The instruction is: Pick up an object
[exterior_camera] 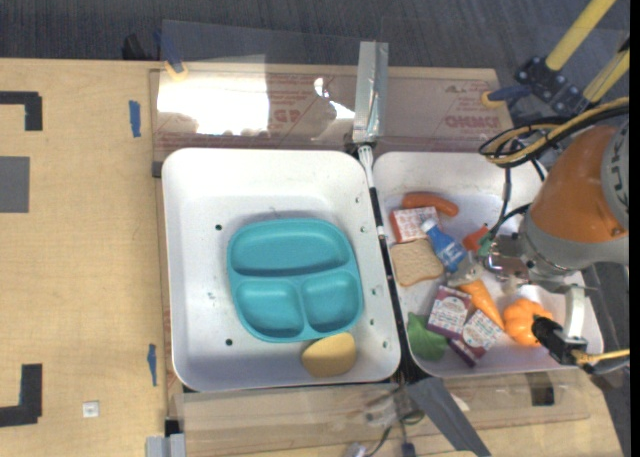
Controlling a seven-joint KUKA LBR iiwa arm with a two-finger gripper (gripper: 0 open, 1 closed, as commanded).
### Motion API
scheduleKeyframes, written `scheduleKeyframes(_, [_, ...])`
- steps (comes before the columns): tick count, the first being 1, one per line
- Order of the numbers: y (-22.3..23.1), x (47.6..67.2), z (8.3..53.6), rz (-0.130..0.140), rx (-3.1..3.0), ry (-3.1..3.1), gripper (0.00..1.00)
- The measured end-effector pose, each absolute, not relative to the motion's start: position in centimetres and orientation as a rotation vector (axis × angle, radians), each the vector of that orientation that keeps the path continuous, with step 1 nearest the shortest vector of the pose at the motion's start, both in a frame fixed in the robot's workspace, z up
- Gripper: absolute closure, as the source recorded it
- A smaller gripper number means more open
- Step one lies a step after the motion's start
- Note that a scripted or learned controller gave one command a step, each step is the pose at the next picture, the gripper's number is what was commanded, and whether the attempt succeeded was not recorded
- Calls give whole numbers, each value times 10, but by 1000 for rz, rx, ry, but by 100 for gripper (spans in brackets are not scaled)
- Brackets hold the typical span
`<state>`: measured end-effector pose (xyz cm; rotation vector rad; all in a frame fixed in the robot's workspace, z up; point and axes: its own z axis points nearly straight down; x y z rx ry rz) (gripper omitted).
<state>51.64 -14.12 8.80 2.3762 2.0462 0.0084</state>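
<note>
Small orange plastic carrot point(481, 297) sits just below-left of the claw point(493, 262), long axis slanting away down-right. Honestly can't tell if the claw's released or clenched.

A wooden bench point(80, 265) carries two shallow white bins side by side, the left bin point(182, 245) meeting the right bin point(445, 169) along one edge. A teal divided plate point(292, 277) lies mid-left-bin, with a yellow lump point(329, 354) just beside its front right corner, near the bin's front edge. A blue tape strip point(134, 117) and a black corner mark point(26, 109) sit towards the bench's back edge.
</note>
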Motion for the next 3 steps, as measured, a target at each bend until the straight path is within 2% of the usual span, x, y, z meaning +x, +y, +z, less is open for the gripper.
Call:
scheduleKeyframes(1, [-143,517,99,12,2379,2039,100])
scheduleKeyframes(2, [-78,588,188,11,2495,1905,100])
scheduleKeyframes(3, [-19,595,184,0,2537,1856,100])
